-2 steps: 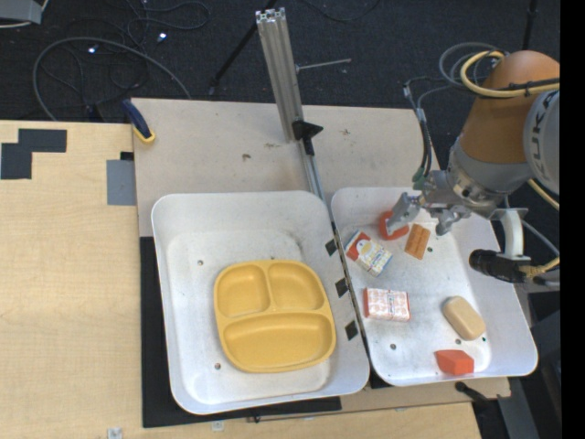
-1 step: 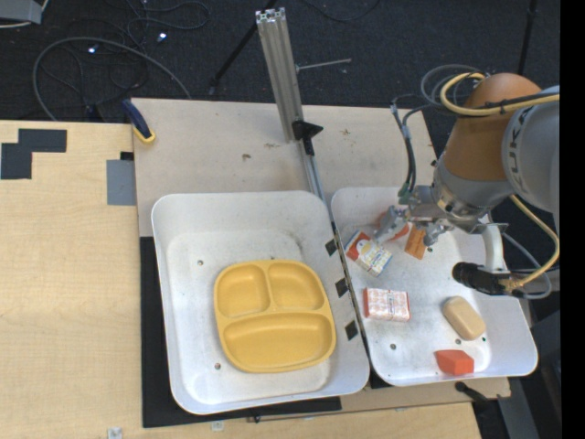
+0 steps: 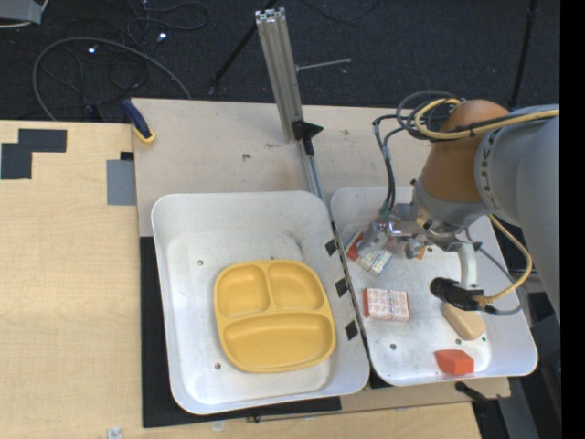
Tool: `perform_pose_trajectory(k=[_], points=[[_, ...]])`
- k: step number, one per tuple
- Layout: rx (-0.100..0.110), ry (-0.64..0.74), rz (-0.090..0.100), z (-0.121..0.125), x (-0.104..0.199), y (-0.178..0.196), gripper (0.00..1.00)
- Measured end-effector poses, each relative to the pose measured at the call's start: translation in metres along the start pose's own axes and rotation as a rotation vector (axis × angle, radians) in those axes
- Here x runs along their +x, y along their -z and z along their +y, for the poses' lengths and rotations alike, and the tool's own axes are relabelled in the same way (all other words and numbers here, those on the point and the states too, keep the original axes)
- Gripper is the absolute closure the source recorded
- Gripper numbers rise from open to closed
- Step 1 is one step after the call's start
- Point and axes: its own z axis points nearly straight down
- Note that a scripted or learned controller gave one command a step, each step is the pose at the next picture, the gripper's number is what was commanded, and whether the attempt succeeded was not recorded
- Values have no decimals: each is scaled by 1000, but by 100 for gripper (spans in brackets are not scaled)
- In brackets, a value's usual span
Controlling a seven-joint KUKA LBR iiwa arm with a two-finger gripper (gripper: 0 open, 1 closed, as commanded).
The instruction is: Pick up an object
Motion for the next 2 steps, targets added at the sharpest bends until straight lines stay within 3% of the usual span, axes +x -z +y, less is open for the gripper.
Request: perform_pose_trajectory(k=[1,2], points=[[-6,-2,1,2,0,15,100],[0,1,-1,-7,5,68,100]])
